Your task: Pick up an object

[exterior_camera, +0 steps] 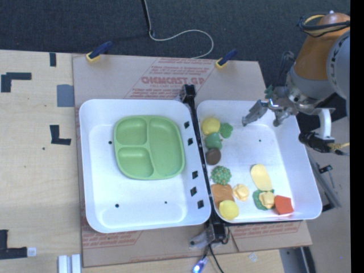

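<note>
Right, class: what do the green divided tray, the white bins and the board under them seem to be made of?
Green divided tray: probably moulded plastic, matte; uniform colour, rounded compartment ridges.
White bins: likely plastic, smooth with a faint sheen; thin curved rims, though the look leaves it open.
Board: cardboard, dull brown with red printing, held by clips at its far edge.

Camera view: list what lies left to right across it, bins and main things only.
left bin → green divided plate → brown ball → pale yellow oval piece → red block → orange band of the arm
</note>
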You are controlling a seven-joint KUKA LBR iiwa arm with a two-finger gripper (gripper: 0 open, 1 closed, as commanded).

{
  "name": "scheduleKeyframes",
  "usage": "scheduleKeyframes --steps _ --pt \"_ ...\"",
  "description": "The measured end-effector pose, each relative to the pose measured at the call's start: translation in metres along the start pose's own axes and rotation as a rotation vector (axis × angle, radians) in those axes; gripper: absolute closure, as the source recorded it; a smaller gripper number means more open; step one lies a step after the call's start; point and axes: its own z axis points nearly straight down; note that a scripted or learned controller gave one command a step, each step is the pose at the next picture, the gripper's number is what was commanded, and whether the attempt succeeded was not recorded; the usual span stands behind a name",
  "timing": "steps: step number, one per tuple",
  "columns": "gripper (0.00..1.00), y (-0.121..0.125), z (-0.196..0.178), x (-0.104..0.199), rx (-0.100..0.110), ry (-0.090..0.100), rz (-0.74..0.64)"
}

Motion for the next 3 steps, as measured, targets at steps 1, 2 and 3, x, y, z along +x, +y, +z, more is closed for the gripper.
scheduleKeyframes --steps 1,2,3 --pt "1.00 0.000 -0.010 0.001 0.000 0.000 -0.001" --pt "1.00 0.034 -0.150 0.085 -0.017 -0.001 -0.010" --pt "1.00 -0.043 -0.133 0.131 0.004 0.002 -0.004"
